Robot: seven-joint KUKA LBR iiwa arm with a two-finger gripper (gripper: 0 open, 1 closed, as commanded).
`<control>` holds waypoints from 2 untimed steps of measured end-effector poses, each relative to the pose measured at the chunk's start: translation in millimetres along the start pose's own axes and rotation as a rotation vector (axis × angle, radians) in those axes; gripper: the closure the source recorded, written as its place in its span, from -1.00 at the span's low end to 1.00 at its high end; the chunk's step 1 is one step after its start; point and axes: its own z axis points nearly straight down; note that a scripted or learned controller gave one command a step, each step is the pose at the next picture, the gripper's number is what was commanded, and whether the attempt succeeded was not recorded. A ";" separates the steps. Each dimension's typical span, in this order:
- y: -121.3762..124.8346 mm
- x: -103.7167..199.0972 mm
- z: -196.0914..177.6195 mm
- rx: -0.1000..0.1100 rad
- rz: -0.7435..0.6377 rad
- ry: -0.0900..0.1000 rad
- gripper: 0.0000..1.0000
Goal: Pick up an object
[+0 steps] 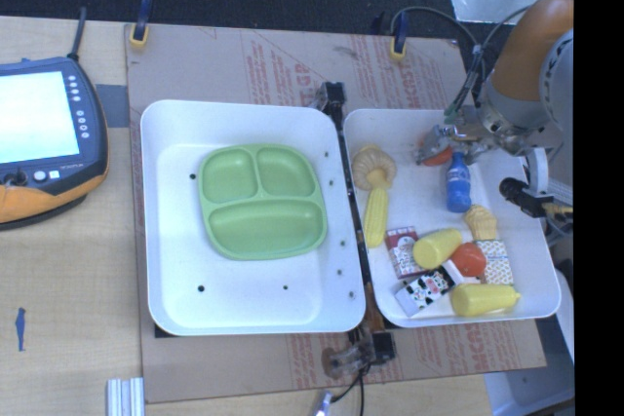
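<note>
At the far left of the bench (68, 307) lies a control pendant (44, 136) with a pale screen and an orange-and-black casing. Next comes the left bin (166, 297), shallow and white, resting on a sheet of brown cardboard (283, 63). A light green divided plate (261, 202) with three compartments sits in its middle, flat on the floor of the bin.

The right bin (409, 127) stands just beside it, their rims touching along the middle. Near its left wall lies a cream-coloured toy with a round head (373, 167), and just below it a yellow corn cob (375, 216) pointing up and down. Lower in the bin a cluster lies close together: a red and white packet (401, 248), a yellow block (436, 248), an orange-red round piece (470, 260), a black and white spotted card (425, 289) and a long yellow piece (484, 299) at the bottom edge. A small tan toy (480, 222) sits above this cluster.

A blue bottle (458, 187) lies in the upper part of the right bin, directly below the claw (450, 143). The claw hangs low over the bin's top right part, with something red at its tip; whether its fingers are spread or closed cannot be told. The grey arm with its orange band (546, 24) comes in from the right.
</note>
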 end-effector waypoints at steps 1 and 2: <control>-0.4 27.7 0.6 0.004 -0.003 0.001 -1.00; -0.1 4.5 0.1 0.000 0.000 0.000 -1.00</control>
